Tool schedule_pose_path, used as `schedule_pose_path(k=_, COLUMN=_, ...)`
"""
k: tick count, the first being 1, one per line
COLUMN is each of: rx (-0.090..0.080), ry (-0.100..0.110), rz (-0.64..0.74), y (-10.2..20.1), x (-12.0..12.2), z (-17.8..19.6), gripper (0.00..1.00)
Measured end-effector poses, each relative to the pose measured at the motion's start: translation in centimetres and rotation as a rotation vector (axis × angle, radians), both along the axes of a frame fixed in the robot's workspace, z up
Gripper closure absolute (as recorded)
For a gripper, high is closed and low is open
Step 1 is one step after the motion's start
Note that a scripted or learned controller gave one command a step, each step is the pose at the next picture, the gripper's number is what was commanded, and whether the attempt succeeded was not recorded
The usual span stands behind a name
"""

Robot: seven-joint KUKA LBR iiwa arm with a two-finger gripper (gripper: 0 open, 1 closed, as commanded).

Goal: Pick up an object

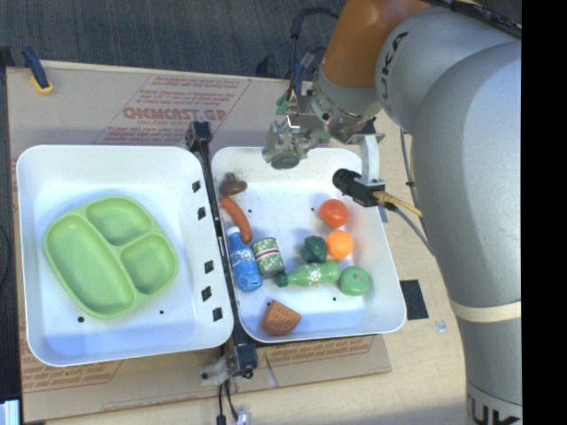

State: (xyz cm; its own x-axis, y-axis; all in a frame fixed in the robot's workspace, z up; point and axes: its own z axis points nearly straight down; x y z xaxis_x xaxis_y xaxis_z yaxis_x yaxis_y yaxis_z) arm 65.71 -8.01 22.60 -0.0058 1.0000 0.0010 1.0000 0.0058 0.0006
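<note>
The left bin (35, 237), glossy white plastic, holds a pale green divided plate (111, 255) with three rounded compartments. The right bin (390, 277) holds toy pieces: a brown mushroom (233, 184), an orange sausage (236, 218), a blue bottle (244, 261), a small labelled can (267, 256), a green bottle (310, 275), a dark green lump (313, 248), a tomato (333, 212), an orange ball (339, 243), a green round fruit (354, 281) and a ridged brown cone (280, 318). The hand (285, 151) hangs over that bin's far rim; whether it grips anything I cannot tell.
</note>
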Motion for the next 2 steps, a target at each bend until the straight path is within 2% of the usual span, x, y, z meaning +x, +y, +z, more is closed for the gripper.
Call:
schedule_pose_path(k=1, rx=-0.001, ry=0.006, rz=-0.002, y=-6.8, x=-0.1, z=-3.0, gripper=1.0)
schedule_pose_path(k=2, rx=-0.001, ry=0.001, rz=0.0, y=-4.7, x=0.0, z=2.7, gripper=1.0)
